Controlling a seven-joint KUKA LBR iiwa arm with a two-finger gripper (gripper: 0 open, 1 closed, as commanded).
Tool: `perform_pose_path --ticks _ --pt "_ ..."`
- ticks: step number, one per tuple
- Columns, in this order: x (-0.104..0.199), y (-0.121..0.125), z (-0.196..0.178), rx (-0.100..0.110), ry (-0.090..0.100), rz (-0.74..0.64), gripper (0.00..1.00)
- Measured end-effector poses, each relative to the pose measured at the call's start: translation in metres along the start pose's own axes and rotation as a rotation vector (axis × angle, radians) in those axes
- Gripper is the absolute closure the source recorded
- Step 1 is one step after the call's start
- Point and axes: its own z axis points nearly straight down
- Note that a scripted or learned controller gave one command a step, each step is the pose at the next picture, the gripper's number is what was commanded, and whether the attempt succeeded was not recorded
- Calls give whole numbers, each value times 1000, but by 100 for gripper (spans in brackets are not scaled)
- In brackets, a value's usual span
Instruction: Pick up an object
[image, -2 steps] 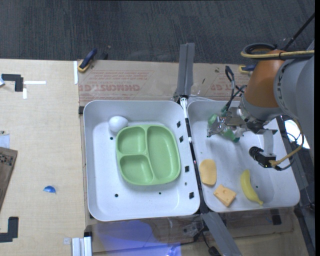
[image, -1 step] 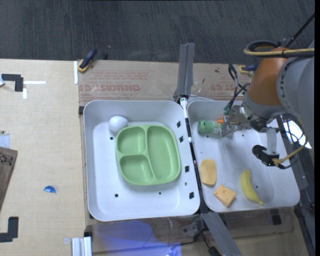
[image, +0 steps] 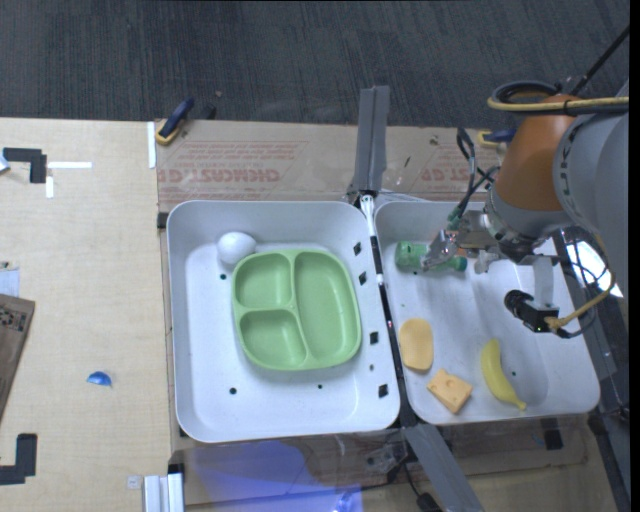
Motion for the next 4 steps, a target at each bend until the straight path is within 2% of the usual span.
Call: perform_pose_path --ticks 1,2,3,4 --pt "1 42 21 49 6 10 0" --pt "-75 45 31 47 12 -86 0" --pt "-100 50 31 38 21 -202 0" --pt "-96 45 32 53 15 -35 0"
